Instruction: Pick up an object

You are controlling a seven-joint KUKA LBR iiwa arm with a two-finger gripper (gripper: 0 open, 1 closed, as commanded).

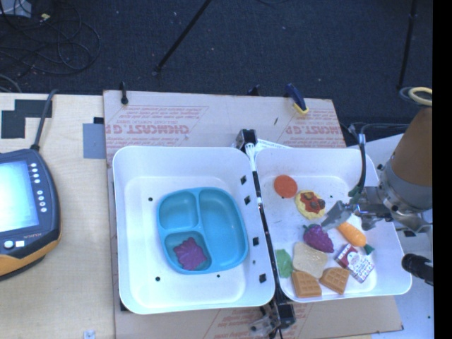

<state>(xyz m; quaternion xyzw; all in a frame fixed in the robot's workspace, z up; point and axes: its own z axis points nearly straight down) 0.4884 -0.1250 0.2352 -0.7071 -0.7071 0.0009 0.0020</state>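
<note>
Two shallow white plastic bins sit side by side on the bench, and the action is all on the right one. The grey arm with its orange band [418, 161] leans in from the right edge, and its metal two-finger gripper [337, 213] hangs low over the right bin [311, 162], angled toward the toys. I can't tell how far apart the fingers stand from here, and nothing shows clamped between them.

Just under the gripper tip lies a purple plastic bunch of grapes [319, 237], and right beside it to the right, an orange toy carrot [352, 233]. Up and to the left of the tip, a small round pizza toy with yellow rim and red topping [310, 203], then a flat orange-red disc [285, 186] near it. Along the near side: a green leafy piece [283, 263], a pale beige slice [309, 258], two tan waffle-like squares [306, 284], and a red-and-white printed packet [355, 262].

Over in the left bin [134, 168] rests a light blue three-compartment plate [201, 229], with a magenta lumpy toy [188, 253] in its near-left compartment.

Far left on the bench, a handheld control pendant with a lit screen [21, 207]
</note>
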